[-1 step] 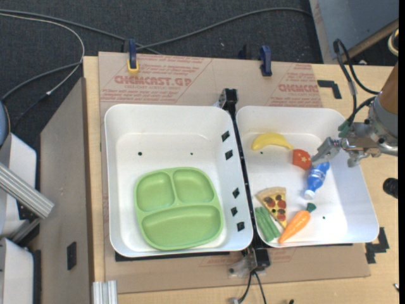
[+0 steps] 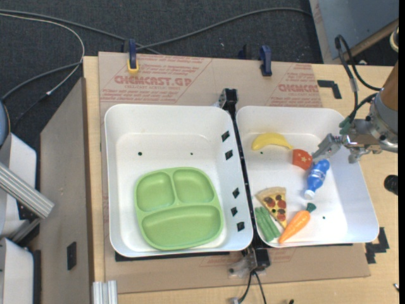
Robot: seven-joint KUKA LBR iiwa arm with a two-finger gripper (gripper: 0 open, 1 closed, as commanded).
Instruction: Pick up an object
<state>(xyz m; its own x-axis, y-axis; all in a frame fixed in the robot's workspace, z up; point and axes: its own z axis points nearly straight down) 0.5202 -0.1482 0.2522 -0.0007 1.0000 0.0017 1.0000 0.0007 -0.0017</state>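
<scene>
Camera view puts your gripper (image 2: 340, 149) over the right bin (image 2: 354, 201), fingers spread with nothing between them. Just to its left sits the red toy (image 2: 302, 158); the blue bottle (image 2: 316, 177) lies below-left, the banana (image 2: 272, 142) farther left.

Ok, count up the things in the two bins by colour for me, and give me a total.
Green: 2, the divided plate and the green vegetable
Yellow: 1, the banana
Red: 1, the red toy
Blue: 1, the bottle
Orange: 1, the carrot
Tan: 1, the pizza slice
Total: 7
</scene>
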